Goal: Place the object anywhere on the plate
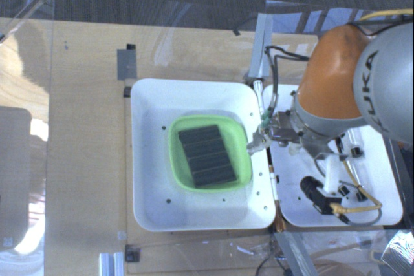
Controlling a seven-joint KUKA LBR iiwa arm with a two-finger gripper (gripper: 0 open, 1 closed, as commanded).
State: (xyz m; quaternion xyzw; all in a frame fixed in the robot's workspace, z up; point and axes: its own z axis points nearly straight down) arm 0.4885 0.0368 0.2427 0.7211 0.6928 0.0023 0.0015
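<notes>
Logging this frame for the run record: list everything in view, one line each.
white bin: two, white, side by side on the bench; this is the left one.
right bin: white, partly under the arm.
green plate: one, green, square with rounded corners, in the left bin.
dark ridged block: one, dark grey, lying on the green plate.
bench: one, light wood.
arm: one, grey with an orange band, over the right bin.
claw: one, at the divide between the bins.
</notes>
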